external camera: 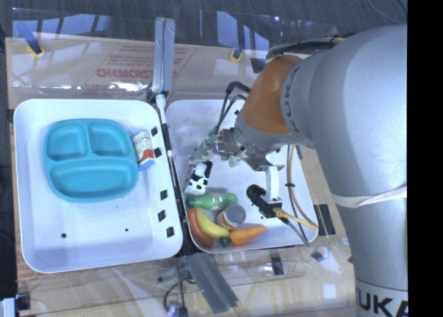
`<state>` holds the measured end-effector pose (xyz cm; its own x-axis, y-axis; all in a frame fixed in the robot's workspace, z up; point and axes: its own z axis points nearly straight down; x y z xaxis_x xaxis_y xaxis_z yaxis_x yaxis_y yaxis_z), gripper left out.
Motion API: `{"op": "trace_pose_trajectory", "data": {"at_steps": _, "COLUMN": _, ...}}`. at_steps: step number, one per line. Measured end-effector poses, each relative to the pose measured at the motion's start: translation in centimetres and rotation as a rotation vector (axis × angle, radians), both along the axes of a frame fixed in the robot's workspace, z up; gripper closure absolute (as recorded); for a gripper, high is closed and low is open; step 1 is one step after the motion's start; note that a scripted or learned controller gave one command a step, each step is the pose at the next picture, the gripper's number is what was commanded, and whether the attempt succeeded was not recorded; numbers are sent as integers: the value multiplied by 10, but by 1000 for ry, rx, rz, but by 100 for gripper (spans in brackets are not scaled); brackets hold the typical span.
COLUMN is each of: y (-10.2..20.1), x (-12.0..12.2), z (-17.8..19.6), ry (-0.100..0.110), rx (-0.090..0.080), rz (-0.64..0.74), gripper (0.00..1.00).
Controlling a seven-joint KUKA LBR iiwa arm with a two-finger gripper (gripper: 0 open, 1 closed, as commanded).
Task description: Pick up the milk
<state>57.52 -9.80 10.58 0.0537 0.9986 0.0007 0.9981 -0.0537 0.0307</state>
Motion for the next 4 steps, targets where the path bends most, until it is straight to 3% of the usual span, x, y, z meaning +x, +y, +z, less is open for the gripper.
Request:
{"op": "trace_pose_trajectory", "data": {"at_steps": 1, "y": 4, "x": 0, "z": -1, "ry": 4, "rx": -1, "rz": -81, "gripper": 0}}
{"op": "trace_pose_trajectory", "data": {"at_steps": 2, "y": -5, "x": 37, "z": -2, "ry": 14, "rx": 15, "rz": -409, "gripper": 0}}
{"op": "trace_pose_trajectory", "data": {"at_steps": 3, "y": 7, "x": 41, "z": -2, "ry": 9, "rx": 19, "rz": -485, "gripper": 0}}
{"op": "trace_pose_trajectory", "data": {"at_steps": 4, "y": 9, "x": 38, "z": 2, "ry": 25, "rx": 16, "rz": -475, "gripper": 100}}
